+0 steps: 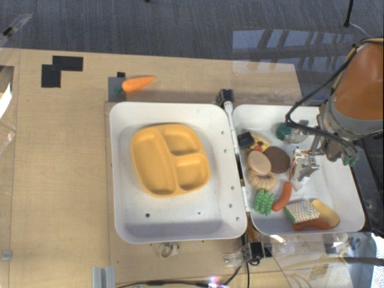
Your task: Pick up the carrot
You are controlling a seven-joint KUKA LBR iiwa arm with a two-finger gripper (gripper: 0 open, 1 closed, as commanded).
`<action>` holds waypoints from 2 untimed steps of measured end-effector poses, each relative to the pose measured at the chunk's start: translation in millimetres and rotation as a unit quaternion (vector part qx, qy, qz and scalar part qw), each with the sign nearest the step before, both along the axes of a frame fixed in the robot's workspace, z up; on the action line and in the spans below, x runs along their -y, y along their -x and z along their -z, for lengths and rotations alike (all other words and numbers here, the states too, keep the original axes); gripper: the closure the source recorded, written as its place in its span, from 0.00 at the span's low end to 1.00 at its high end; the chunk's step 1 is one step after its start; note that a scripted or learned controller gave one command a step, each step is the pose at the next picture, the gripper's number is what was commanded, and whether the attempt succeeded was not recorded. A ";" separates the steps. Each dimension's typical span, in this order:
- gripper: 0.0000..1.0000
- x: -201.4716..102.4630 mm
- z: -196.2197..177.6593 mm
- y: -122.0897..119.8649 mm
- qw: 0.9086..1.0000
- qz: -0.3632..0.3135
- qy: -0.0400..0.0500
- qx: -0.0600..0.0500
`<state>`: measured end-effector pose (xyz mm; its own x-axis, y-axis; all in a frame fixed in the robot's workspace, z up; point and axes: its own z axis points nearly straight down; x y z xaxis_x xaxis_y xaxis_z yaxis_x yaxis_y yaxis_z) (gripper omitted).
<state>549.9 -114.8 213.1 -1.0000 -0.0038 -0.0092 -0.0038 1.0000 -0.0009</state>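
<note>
camera view: the carrot lies on the wooden bench, outside both bins, just beyond the far left corner of the left bin, with its tip pointing right and its green end against a small grey block. black tape marks sit on the bench farther left. the left bin holds a yellow divided plate, lying flat near its middle. the right bin holds a cluster of toy food: a brown round piece, a tan round piece beside it, a green knobbly piece, a small red sausage just right of that, and a yellow and orange piece near the front edge. the arm, with its orange band, reaches in from the right, and the jaws hang over the right bin, near the brown piece and above the sausage, well apart from the carrot. whether the jaws are released or clenched i cannot tell; nothing is seen between them.
</note>
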 end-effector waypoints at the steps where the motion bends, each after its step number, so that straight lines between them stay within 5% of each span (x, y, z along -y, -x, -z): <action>1: 0.00 -116.5 27.9 30.1 0.995 -0.103 -0.003 -0.001; 2: 0.00 -60.9 25.0 -64.9 0.987 -0.160 0.002 0.003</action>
